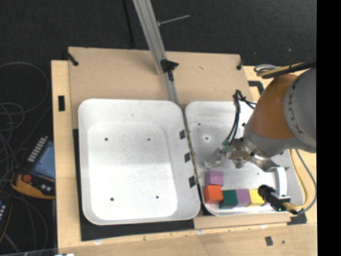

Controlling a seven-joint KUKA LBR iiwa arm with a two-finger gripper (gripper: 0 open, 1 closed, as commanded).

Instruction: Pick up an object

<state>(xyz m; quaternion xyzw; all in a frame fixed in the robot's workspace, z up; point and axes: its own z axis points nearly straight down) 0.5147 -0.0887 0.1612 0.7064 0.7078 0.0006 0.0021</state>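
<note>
Looking down at a slant from the one camera, two shallow white bins are seen side by side on a tan bench (pixel 133 73). The left bin (pixel 133 111) shows a bare speckled floor with a few small dark dots. The right bin (pixel 205 116) is partly covered by the arm (pixel 282 111), which reaches in from the right, its orange band sitting above the grey wrist.

The gripper (pixel 230 154) is placed low over the middle of the right bin, above and slightly right of the blocks. How far its fingers are parted cannot be told, as they are blurred and small against the bin floor; nothing can be made out between them.

The blocks are gathered along the near edge of the right bin. A pale purple block (pixel 216 176) lies closest to the gripper, just below it. An orange block (pixel 213 193) touches it on the near side. A green block (pixel 229 198), a second purple block (pixel 243 196) and a yellow block (pixel 256 197) are lined up to the right in a row, touching one another.

A slanted metal bar (pixel 152 31) crosses the bench from the top. Dark cables (pixel 21 105) and a handheld pendant (pixel 37 167) lie on the floor to the left.
</note>
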